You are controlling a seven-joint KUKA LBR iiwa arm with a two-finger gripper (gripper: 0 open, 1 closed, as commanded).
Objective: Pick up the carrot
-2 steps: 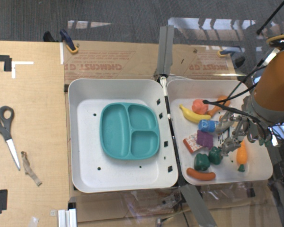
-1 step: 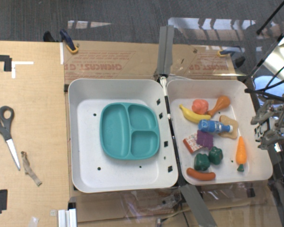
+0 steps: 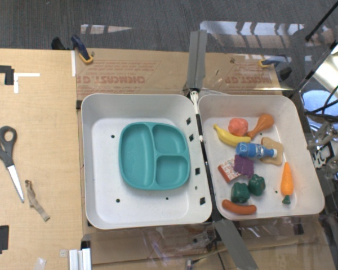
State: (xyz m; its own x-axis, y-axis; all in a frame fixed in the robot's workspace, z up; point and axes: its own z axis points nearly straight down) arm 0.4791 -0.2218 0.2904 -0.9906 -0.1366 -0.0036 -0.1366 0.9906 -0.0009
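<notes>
carrot [image 3: 286, 181] in right bin [image 3: 302, 129], near-right by wall, clear of other toys | long axis far-to-near, green tip near | arm enters from right, so carrot lies closest | jaws state: cannot tell

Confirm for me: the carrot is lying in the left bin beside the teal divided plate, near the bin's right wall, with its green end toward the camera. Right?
Not quite. The carrot lies in the right bin, not the left one with the teal divided plate. The camera view shows it near that bin's right wall, green end toward the camera, as you said.
</notes>
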